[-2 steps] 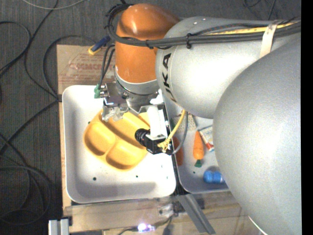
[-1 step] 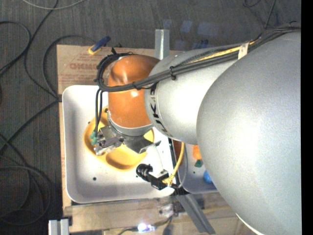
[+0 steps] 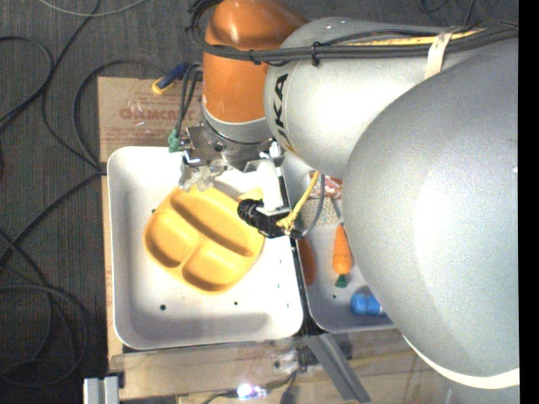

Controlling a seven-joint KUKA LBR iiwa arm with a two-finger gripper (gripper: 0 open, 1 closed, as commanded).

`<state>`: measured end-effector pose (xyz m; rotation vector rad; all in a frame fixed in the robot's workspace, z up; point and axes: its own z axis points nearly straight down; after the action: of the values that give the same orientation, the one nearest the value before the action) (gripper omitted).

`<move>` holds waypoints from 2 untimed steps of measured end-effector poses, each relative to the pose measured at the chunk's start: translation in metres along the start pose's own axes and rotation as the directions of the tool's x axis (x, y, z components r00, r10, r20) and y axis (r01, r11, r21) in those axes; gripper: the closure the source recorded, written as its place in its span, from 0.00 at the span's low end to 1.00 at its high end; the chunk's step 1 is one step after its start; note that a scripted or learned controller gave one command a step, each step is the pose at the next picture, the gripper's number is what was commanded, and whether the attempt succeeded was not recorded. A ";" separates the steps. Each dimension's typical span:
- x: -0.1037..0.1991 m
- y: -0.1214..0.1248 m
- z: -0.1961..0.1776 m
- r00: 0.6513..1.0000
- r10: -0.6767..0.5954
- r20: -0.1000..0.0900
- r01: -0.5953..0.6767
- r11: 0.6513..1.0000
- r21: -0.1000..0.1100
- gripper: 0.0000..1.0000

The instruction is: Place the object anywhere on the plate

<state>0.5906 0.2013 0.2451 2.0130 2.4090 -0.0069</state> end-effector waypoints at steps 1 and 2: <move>-0.005 0.001 -0.026 1.000 0.025 -0.001 -0.025 1.000 0.001 1.00; 0.032 -0.094 0.088 0.986 -0.168 -0.004 0.168 0.986 0.005 1.00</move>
<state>0.4920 0.2157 0.1567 1.8060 2.5760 -0.0095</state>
